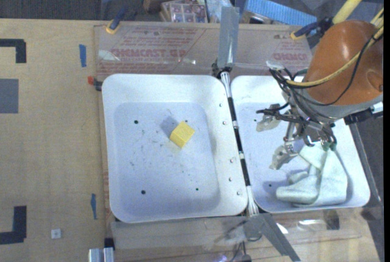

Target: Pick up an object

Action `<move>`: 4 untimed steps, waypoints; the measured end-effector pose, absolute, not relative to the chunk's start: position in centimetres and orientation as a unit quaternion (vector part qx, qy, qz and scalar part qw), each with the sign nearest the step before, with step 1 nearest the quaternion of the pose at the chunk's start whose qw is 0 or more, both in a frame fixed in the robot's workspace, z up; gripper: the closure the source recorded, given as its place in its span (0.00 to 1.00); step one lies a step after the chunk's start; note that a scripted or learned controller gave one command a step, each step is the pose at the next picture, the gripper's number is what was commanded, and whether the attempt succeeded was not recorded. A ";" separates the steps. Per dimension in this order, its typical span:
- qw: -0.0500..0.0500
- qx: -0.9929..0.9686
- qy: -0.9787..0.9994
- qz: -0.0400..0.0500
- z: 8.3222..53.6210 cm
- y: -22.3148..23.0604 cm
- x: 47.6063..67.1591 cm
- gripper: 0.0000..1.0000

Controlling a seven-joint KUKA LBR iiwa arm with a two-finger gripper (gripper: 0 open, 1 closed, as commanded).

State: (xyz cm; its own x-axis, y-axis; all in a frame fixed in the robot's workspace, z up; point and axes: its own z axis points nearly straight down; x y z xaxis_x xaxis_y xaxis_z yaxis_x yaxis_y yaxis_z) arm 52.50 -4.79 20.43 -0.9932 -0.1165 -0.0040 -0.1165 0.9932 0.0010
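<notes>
Claw (pixel 291 144) over right bin (pixel 359 194), white cloth (pixel 317 184) lying lengthwise beneath.

Two bins (pixel 122 93), one yellow block (pixel 181 134), one cloth (pixel 317 184)

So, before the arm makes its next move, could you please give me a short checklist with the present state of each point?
1. Gripper is over the right bin: ok.
2. An object lies under it, the white cloth: ok.
3. Cloth held between the fingers: cannot tell.
4. Fingers open or shut: cannot tell.
5. Yellow block lies apart in the left bin, out of the way: ok.
6. Cloth stays inside the bin walls: ok.
</notes>
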 end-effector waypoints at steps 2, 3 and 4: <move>0.005 -0.442 0.897 -0.001 33.5 0.1 50.8 0.00; 0.002 -0.552 0.834 0.001 22.6 2.5 57.0 0.00; 0.004 -0.632 0.775 0.001 18.8 16.4 57.3 0.00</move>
